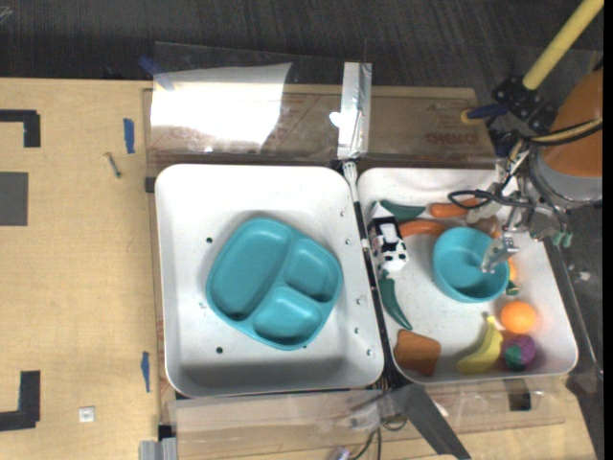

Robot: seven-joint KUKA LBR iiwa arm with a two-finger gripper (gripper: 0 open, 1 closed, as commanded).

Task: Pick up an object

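Hovering claw (498,255) over round teal bowl (466,264) | right bin (560,348) | claw state: cannot tell

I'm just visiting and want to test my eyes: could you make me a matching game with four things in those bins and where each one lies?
Things:
1. divided plate
2. bowl
3. banana
4. toy cow

Places:
A. right bin, near front edge
B. left bin, middle
C. right bin, by its left wall
D. right bin, under the gripper

Pairs: 1-B, 2-D, 3-A, 4-C
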